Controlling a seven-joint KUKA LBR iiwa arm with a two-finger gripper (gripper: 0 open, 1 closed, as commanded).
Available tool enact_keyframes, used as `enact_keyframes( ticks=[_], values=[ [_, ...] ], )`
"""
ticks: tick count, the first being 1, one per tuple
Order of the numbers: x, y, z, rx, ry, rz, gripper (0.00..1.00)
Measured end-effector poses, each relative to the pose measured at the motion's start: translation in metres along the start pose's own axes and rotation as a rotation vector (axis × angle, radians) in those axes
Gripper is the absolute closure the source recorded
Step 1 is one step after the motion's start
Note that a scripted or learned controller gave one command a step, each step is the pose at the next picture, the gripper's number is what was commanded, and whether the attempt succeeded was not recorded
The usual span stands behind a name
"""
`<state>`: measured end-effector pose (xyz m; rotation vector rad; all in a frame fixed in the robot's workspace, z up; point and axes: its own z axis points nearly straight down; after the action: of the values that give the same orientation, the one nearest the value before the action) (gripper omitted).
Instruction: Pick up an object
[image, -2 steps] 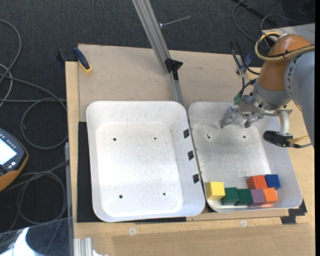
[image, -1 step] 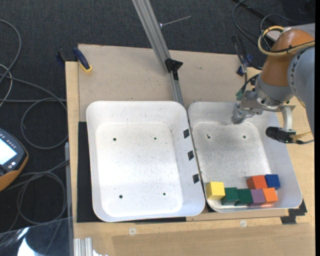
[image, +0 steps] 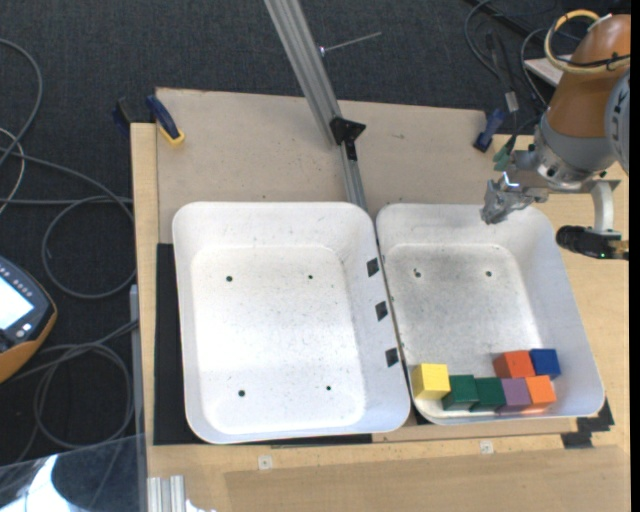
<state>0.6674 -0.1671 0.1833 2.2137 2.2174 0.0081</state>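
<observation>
The things to pick from are small blocks clustered in the near right corner of the right bin (image: 560, 290), pressed against its near wall. A yellow block (image: 432, 379) sits at the left end, slightly apart from the rest; beside it come two green blocks (image: 474, 391), then a purple block (image: 515, 393), with a red block (image: 517, 364) and a blue block (image: 545, 361) behind and an orange block (image: 540, 390) at the right end. Most touch their neighbours.

The gripper (image: 497, 207) hangs over the far rim of the same bin, well apart from the blocks; whether it is wide or narrow I cannot tell, and nothing shows held in it.

The step in hand looks like the approach. To do it well, I would aim for the yellow block, since its left and far faces stand free. The packed ones leave little room for a finger to slip between, and the sloped bin wall close behind may foul a descent.

The blocks are cube-like, matte and plainly coloured, probably wood or foam, with flat faces that should grip squarely. Both bins are shallow white plastic with rounded corners and speckled floors. The left bin (image: 200, 240) lies just beside, on a pale board bench (image: 250, 130).
</observation>
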Motion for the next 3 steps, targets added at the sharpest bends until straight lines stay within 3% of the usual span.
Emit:
enact_keyframes(
  ticks=[2,3],
  values=[
    [0.006,0.007,-0.12,0.0,0.0,-0.001,1.0],
    [0.059,0.002,-0.105,0.011,0.005,-0.004,1.0]
  ],
)
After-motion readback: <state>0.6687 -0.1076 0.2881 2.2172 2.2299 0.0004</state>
